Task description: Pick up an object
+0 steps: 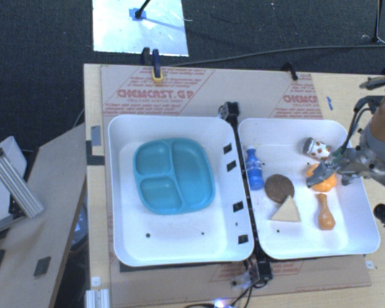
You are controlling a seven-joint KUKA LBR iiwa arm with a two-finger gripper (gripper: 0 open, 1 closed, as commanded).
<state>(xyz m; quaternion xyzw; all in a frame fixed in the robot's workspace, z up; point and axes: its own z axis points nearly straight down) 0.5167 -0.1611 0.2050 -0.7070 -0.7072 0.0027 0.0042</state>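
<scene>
The small orange rounded object, seemingly smooth plastic, lies near the right side of the right shallow white bin, and it looks like the target, since the grey two-finger gripper sits directly over it. The fingers straddle the top of the orange piece, but at this slant I cannot tell whether they are spread, closed on air, or actually pinching it, so no hold should be assumed.

Doing this step well probably means getting the fingertips down past the widest part of the rounded body before closing; a squeeze on the upper curve would likely squirt it out. A straight, slow lift then shows whether the object comes away.

Neighbours matter. A small white rounded object with orange spots sits just behind the gripper, and a tan bulb-ended plastic piece lies just in front, so a crooked descent could nudge either. Further left are a brown flat disc, a cream wedge-shaped block touching it, and a small blue plastic bottle by the dividing wall. The left shallow white bin holds a turquoise divided plastic plate, well apart.
</scene>
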